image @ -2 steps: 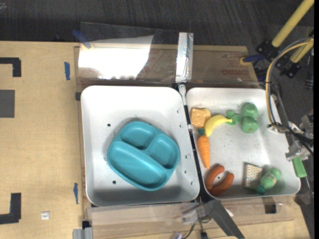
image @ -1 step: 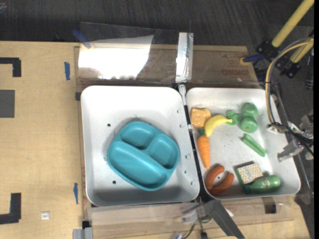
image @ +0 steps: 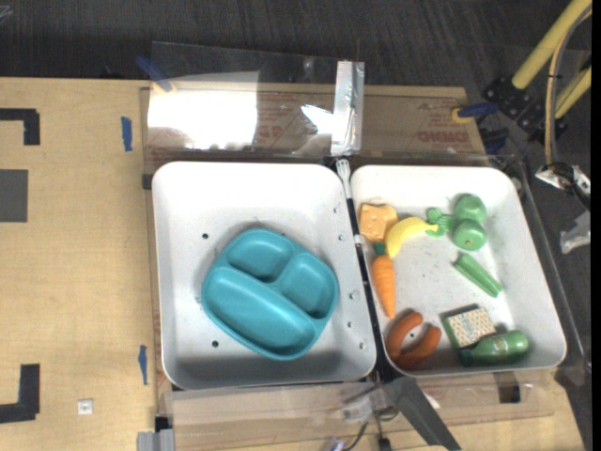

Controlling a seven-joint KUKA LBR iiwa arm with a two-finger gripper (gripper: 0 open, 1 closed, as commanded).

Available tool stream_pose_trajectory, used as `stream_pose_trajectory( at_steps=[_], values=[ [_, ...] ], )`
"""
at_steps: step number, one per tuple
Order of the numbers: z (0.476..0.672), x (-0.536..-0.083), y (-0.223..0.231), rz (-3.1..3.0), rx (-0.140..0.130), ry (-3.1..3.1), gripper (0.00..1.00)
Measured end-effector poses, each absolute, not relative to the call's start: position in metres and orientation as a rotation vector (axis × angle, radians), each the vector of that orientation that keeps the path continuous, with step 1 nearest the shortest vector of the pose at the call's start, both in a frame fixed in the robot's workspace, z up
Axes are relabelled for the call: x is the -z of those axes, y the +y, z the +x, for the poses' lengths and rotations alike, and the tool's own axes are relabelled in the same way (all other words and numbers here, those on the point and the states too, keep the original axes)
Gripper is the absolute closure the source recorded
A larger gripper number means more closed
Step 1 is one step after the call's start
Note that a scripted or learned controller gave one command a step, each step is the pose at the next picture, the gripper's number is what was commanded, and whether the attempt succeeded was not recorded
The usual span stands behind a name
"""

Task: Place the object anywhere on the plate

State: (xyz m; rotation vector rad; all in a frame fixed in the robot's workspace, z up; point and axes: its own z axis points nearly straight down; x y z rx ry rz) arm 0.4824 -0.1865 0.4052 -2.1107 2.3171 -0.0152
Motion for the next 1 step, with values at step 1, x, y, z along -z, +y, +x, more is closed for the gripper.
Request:
stream_pose_trajectory(
  at_steps=[1],
  values=[
    [0.4836, -0.4134, -0.1863, -2.104, 0.012, 2.317, 1.0]
  ],
)
